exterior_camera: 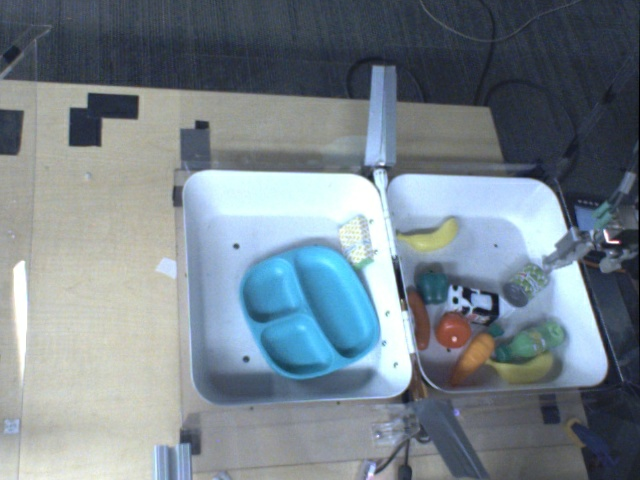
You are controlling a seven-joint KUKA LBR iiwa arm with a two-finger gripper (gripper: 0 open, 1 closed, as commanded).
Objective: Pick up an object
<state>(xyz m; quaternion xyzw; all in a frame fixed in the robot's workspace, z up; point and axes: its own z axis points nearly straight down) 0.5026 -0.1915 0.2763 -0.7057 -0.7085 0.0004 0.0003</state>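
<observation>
No readable writing is showing. Smooth plastic toys are lying in the right bin (pixel 500 193): a curved banana (pixel 430 235), an orange carrot (pixel 472 358), a round tomato (pixel 452 330). A glossy blue divided plate (pixel 310 310) is occupying the left bin (pixel 215 268).

One fixed camera looks down on my table (pixel 100 268) from above at a slant, set far enough back to take in both white bins (pixel 200 298) side by side and dark floor (pixel 250 28) beyond the table's far edge.
</observation>
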